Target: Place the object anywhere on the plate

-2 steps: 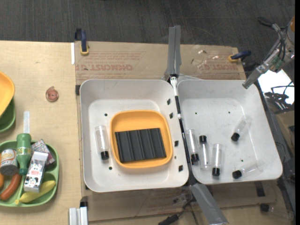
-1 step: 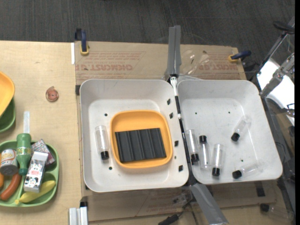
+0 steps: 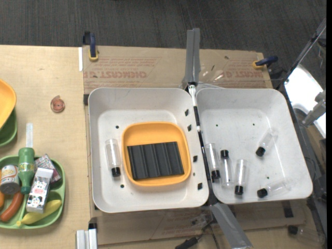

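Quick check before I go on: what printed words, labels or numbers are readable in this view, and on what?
"CHEMCAST", red print, upside down from this view, on the cardboard sheet behind the left bin.
A second red print on the cardboard behind the right bin: too faint to read.
Labels on the small carton and can in the green tray: too small to read.

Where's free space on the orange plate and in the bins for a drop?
The orange plate is mostly taken by the black ridged block; only its rim band behind the block is bare. The left bin has a vial left of the plate. The right bin is bare across its far half; vials crowd its near half.
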`<state>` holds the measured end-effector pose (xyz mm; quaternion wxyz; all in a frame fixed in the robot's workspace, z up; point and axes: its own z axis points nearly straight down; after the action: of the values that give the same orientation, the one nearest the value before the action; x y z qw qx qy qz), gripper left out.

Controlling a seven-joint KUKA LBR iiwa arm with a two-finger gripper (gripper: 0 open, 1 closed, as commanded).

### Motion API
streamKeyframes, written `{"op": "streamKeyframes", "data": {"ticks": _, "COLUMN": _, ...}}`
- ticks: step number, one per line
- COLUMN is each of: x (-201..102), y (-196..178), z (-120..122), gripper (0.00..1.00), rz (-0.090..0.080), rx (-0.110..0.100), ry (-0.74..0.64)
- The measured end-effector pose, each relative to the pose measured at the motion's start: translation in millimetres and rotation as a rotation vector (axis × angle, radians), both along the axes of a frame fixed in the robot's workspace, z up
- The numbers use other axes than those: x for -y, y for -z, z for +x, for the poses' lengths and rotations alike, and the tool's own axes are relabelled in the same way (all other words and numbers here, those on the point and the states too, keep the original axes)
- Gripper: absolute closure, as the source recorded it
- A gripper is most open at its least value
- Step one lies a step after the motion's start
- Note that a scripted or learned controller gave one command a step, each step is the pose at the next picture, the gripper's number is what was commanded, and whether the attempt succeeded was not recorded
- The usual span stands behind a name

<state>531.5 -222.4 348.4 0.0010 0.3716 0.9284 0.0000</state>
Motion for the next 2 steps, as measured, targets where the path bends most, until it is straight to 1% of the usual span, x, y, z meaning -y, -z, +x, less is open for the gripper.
{"op": "streamKeyframes", "data": {"ticks": 1, "x": -0.3, "y": 25.9, "z": -46.2, "gripper": 0.00, "rz": 0.000, "rx": -0.001, "ry": -0.130}}
{"op": "streamKeyframes", "data": {"ticks": 2, "x": 0.3, "y": 46.9, "z": -52.8, "gripper": 0.00, "rz": 0.000, "rx": -0.001, "ry": -0.080}}
